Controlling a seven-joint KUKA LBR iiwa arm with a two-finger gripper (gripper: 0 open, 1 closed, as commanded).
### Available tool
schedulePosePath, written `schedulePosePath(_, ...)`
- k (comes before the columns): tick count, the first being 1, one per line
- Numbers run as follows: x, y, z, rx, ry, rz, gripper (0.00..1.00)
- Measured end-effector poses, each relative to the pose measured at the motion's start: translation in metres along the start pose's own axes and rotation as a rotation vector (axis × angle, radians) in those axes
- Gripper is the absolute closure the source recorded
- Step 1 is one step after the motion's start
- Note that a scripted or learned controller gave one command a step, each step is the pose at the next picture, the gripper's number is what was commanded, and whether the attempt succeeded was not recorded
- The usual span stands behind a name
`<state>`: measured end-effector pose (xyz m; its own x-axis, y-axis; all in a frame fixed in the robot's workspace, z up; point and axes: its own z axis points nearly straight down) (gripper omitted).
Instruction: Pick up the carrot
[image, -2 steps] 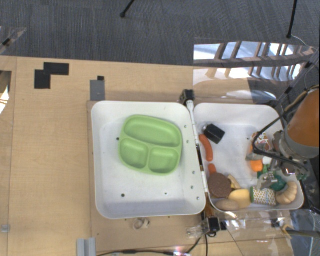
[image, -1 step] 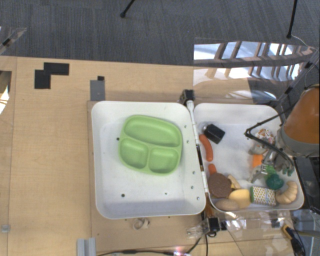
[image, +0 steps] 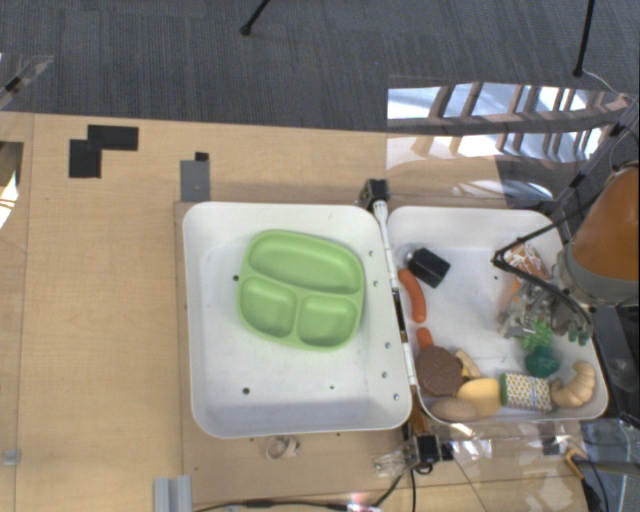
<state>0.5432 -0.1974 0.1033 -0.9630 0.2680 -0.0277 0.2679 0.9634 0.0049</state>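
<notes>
An orange-red elongated piece (image: 412, 292), which looks like the carrot, lies along the left wall of the right bin (image: 470, 225). A small orange stub (image: 422, 338) lies just below it. My gripper (image: 530, 318) hangs over the right side of that bin, well to the right of the orange-red piece and apart from it. The grey arm with its orange band (image: 608, 238) comes in from the right. A thin orange sliver (image: 514, 288) and some bright green (image: 541, 336) show right at the gripper. Clutter there hides what they belong to.
The right bin also holds a black block (image: 428, 265), a brown round cookie (image: 438, 370), yellow pieces (image: 478, 392), a patterned can (image: 527, 390), a dark green item (image: 540, 362) and a croissant (image: 578, 385). A green divided plate (image: 300, 288) sits in the left bin (image: 215, 330).
</notes>
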Motion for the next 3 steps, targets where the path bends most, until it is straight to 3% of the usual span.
schedulePosePath(1,0.071,0.057,-0.017,0.004,0.022,0.203,1.0)
schedulePosePath(2,0.021,0.018,0.012,0.002,0.01,-0.086,1.0)
schedulePosePath(3,0.06,0.073,-0.017,0.0,0.019,-0.1,1.0)
